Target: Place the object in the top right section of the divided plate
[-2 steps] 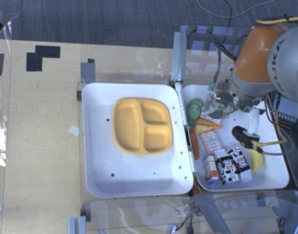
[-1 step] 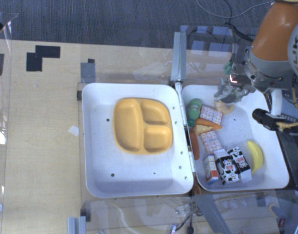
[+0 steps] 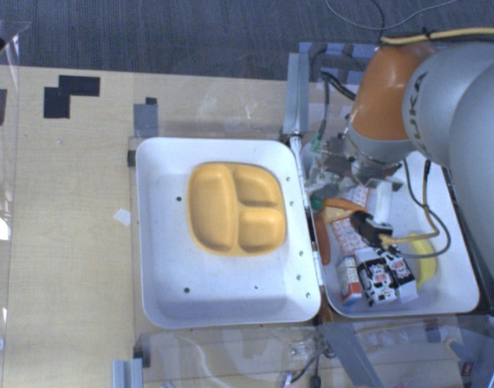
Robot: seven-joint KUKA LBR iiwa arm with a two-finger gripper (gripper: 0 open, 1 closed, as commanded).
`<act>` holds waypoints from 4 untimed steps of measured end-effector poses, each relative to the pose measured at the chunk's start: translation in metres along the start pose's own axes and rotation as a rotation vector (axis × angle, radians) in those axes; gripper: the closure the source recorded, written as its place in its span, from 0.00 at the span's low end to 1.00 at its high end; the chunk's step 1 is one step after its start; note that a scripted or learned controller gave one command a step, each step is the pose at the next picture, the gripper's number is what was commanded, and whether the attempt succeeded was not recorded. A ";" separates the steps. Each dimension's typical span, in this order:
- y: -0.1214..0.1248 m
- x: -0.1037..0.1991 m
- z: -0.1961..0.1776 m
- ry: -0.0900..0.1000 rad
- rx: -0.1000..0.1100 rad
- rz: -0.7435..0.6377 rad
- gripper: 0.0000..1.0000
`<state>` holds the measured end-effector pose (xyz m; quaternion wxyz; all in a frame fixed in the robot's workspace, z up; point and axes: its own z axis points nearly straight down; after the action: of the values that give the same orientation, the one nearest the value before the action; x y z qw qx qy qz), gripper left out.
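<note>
Nearest you is the arm (image 3: 441,111), grey with its orange band, which comes in from the right and hangs over the upper part of the right bin (image 3: 461,293). Its gripper (image 3: 337,170) sits low under the wrist, near that bin's upper left corner and just above the clutter. From this angle you cannot tell how far it is open or whether it has hold of anything.

To its left, the left bin (image 3: 174,289) carries the plate (image 3: 234,208), yellow and lying flat near the middle. One long section of the plate runs top to bottom down its left side, and two smaller sections are stacked on its right. The top right section (image 3: 255,186) faces the wall shared by the bins.

You will find the loose things all in the right bin, well apart from the plate, and which of them is the task's object you cannot tell. A banana (image 3: 425,265) lies by the right wall. A thin orange piece (image 3: 323,245) lies along the left wall, its long axis top to bottom. Between them are a red-and-white packet (image 3: 346,234) and a small printed box (image 3: 384,280).
</note>
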<state>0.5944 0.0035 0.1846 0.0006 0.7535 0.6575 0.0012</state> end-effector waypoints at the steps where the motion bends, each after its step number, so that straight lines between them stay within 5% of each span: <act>1: -0.031 0.042 0.000 0.001 -0.001 -0.339 1.00; 2: -0.031 0.042 0.000 0.000 -0.001 -0.339 0.00; 3: -0.103 0.015 -0.024 0.000 -0.003 -0.445 0.00; 4: -0.103 0.015 -0.024 0.000 -0.003 -0.445 0.00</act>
<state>0.4947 0.0324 0.2084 0.0018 0.5899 0.8075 0.0021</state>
